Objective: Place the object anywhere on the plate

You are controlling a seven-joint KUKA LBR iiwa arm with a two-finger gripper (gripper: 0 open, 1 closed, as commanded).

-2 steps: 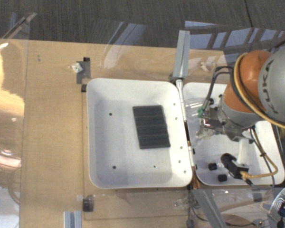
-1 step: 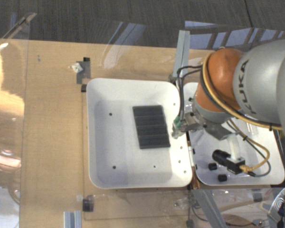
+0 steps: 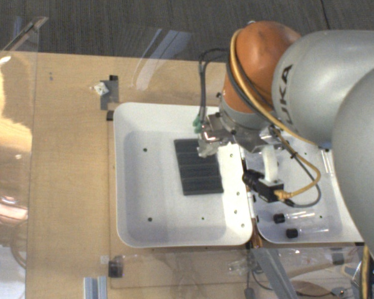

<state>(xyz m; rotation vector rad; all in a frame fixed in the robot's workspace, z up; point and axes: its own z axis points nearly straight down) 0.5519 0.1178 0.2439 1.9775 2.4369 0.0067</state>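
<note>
The only lettering that can be read is on the grey arm (image 3: 324,86): dark capital letters run along its rounded casing just right of the orange band (image 3: 262,55). The letters "UKA" are visible, turned on their side in the camera view, so that they read up along the curve of the shell; the start of the word is cut off by the orange band's edge. A small white tag (image 3: 100,88) sits at the dark bracket on the counter (image 3: 62,167) near the left bin's far corner, but any print on it is too small to read.
</note>
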